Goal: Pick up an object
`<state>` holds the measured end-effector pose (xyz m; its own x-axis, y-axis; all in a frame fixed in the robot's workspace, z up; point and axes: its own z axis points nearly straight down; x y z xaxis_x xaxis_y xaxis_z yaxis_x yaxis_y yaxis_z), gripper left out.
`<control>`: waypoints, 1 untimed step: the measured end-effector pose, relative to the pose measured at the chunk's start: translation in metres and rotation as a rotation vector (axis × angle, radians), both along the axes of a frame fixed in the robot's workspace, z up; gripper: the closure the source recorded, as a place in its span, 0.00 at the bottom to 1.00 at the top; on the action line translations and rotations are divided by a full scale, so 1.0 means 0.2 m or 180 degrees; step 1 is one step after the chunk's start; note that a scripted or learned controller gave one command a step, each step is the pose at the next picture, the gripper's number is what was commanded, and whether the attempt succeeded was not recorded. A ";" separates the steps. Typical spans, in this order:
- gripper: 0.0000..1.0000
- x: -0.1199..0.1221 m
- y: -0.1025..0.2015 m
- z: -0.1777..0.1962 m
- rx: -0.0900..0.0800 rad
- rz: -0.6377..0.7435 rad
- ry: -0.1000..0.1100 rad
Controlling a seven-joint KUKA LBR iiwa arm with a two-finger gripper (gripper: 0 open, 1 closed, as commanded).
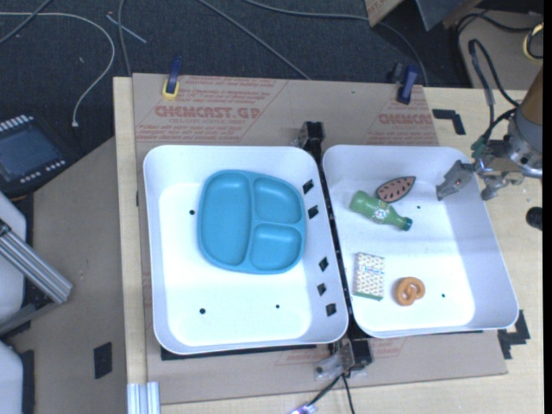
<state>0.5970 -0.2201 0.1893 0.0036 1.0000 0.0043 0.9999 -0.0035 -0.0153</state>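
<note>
Two white bins sit side by side; the left bin (172,300) holds a blue divided plate (252,222). In the right bin (483,274), a green bottle (379,210) lies near the middle, with a brown leaf-shaped piece (396,188) just above it and a small patterned packet (370,275) and a pretzel (409,291) below it. The gripper (472,182) hovers right of the bottle at the bin's far edge, jaws spread apart with nothing between them.
</note>
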 end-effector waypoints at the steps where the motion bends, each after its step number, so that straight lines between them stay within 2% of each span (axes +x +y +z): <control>1: 0.00 0.02 0.00 0.05 -0.0012 0.0013 -0.0047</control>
